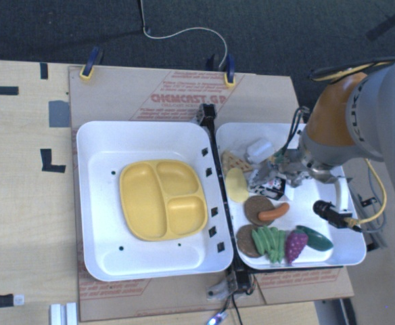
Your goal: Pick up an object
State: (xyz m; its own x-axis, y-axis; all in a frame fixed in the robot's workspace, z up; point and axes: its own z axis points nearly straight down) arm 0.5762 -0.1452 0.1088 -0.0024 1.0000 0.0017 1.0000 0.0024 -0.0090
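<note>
While the grey arm [360, 117] is reaching in from the right over the right-hand bin [350, 252], its gripper [268, 180] is hanging low above the bin's middle, and whether it is spread or pinched cannot be told, since the metal parts are blurring together against the white floor. Just left of the gripper a pale yellow round piece [236, 185] is lying flat near the bin's dividing wall. Just below the gripper a brown disc [255, 207] is sitting with an orange-red sausage [273, 212] resting across its edge. Just above the gripper a small white block [258, 148] is lying, and beside it to the left a tan waffle-like piece [233, 161] is showing. Further below, green pea pods [268, 242] are lying next to a second brown disc [246, 241], with purple grapes [295, 244] and a dark green vegetable [316, 238] to their right. Well apart to the left, a yellow divided plate [162, 198] is sitting in the left-hand bin [93, 181].
</note>
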